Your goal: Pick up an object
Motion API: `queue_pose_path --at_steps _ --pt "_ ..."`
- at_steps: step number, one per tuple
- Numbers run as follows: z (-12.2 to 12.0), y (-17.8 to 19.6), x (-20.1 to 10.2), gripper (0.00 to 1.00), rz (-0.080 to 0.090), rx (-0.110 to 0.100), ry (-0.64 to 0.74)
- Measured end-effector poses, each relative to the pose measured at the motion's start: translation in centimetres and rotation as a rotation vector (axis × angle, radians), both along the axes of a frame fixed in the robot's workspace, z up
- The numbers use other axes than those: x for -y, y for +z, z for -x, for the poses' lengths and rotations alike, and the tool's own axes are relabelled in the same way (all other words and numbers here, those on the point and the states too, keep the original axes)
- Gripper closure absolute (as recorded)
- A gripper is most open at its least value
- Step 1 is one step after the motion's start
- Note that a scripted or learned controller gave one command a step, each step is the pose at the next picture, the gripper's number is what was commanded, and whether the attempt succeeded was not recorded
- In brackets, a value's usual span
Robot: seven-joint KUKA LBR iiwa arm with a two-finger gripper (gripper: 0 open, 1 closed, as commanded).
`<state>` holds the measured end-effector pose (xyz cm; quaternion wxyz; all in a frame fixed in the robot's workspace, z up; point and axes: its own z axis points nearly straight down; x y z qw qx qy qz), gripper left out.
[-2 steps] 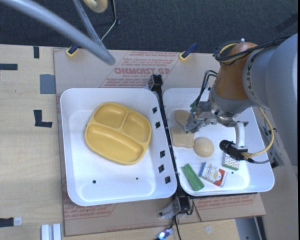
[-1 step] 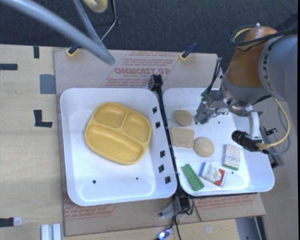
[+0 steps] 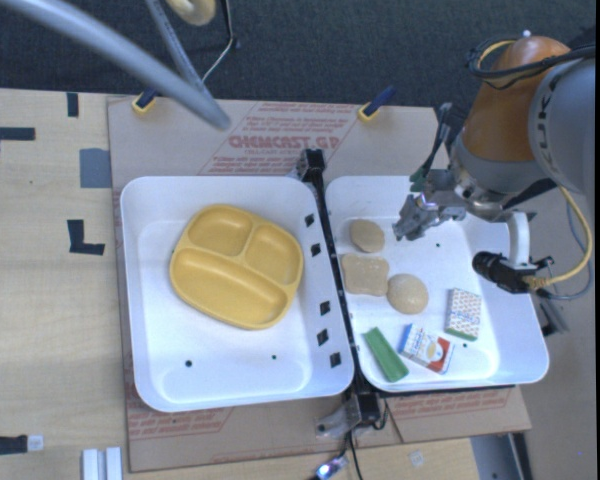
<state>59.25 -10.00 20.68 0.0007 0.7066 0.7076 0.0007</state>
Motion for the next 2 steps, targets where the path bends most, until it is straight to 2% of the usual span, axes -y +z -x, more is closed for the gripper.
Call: queue_pose_path --at_steps 2 --pt "0.8 2.4 -11.0 1.00 -0.002 -0.003 0.006"
